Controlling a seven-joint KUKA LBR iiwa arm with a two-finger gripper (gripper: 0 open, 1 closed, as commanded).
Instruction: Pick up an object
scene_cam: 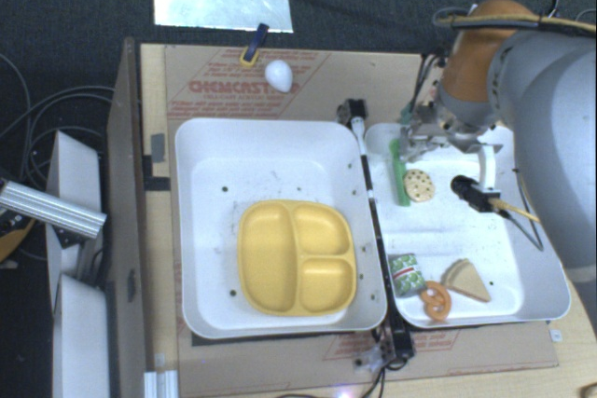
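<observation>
My gripper (431, 143) hangs low over the far end of the right bin (536, 294), below the orange wrist band. Just left of it a green stick-shaped item (399, 177) lies along the bin's left wall. A round speckled cookie (419, 185) sits beside that, just in front of the gripper. Nothing shows between the gripper's tips. At the near end of the same bin lie a small green-and-white packet (406, 274), a pretzel (435, 300) and a tan bread wedge (466, 281).
In the left bin (215, 154) rests a yellow divided plate (297, 256). A white ball (278, 75) and a blue-and-yellow tool (253, 45) lie on the cardboard behind the bins. The grey arm covers the right bin's far right corner.
</observation>
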